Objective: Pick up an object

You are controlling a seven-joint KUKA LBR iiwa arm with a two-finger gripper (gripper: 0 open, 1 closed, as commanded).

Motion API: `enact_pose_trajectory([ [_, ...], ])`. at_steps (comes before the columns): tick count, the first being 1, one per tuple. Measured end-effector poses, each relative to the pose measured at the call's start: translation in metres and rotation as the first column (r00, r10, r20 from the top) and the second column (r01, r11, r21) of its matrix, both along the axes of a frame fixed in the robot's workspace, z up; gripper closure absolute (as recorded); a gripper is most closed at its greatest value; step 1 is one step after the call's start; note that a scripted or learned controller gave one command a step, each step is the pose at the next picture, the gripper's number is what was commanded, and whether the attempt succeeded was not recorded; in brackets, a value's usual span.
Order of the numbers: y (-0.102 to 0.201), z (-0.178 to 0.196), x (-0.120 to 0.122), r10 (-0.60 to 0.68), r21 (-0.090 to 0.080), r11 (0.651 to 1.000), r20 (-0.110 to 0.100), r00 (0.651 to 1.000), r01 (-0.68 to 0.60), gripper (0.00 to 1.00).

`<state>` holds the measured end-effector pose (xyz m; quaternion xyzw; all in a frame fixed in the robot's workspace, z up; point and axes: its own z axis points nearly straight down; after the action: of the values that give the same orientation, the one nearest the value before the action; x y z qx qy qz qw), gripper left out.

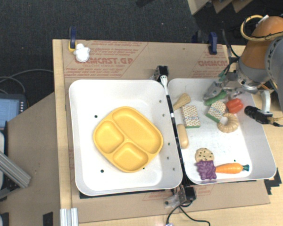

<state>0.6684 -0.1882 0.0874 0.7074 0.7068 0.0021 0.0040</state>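
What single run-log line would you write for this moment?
arm: over right bin far end | gripper: low, near red toy | grasp: none seen | left bin: yellow tray

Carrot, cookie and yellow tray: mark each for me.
carrot [228, 168], camera view, middle of its orange body
cookie [204, 154], camera view, centre of its face
yellow tray [127, 138], camera view, central divider

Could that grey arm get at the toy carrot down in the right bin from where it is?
Probably yes: the carrot lies uncovered near the bin's front edge, only touching purple grapes.
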Motion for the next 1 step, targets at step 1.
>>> enact_pose_trajectory([
  [1, 0.0716, -0.0022, -0.0019, 0.004, 0.004, 1.000, -0.012, 1.000, -0.004, 0.00],
])
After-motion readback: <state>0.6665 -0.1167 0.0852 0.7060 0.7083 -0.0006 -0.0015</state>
